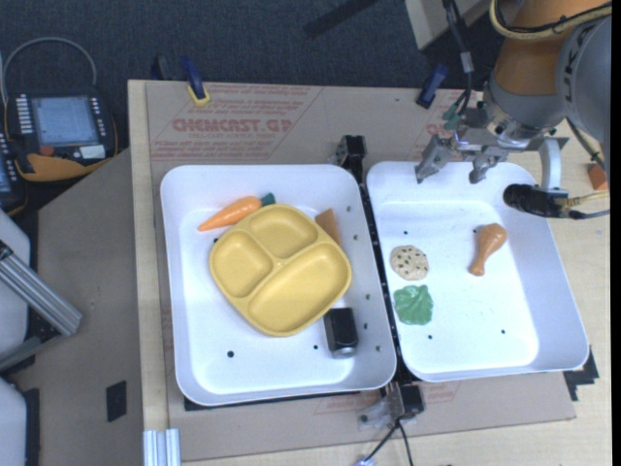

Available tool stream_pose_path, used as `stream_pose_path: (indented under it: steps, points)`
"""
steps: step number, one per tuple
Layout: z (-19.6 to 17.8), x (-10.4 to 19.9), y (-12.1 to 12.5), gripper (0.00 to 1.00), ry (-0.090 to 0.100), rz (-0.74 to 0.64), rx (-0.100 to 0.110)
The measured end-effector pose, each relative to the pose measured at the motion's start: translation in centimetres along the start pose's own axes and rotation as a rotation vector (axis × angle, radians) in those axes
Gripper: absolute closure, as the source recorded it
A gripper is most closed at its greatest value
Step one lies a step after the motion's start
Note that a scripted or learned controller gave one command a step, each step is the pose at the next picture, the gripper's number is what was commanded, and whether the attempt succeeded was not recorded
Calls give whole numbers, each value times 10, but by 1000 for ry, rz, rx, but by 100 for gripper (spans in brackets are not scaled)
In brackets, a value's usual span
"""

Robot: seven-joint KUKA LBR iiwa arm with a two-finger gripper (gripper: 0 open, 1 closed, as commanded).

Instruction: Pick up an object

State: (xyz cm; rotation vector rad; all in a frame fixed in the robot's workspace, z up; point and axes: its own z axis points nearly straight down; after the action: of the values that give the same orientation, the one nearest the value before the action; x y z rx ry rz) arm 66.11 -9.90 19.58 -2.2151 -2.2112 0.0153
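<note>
My gripper (453, 171) hangs over the far edge of the right bin (543, 343), open, with nothing between its fingers. In that bin lie a brown drumstick (487, 247) to the right, a round cookie (409, 261) at the left, and a green leafy piece (414, 305) just in front of the cookie. The drumstick is the closest of these, a little nearer the camera than the gripper and to its right. The left bin (179, 260) holds a yellow divided plate (281, 268), an orange carrot (230, 212), a small brown wedge (328, 224) and a black block (341, 330).
A narrow black divider (367, 223) separates the two bins. Both rest on a cardboard sheet (243, 124). A handheld controller (60, 129) lies off the bench at the far left. Bare white floor shows in the right bin's near half.
</note>
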Motion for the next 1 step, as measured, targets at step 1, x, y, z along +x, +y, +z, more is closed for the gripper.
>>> stream_pose_path:
  steps: [1]
  points:
    - [-10, 0, 2, 0, -1, -2, -14]
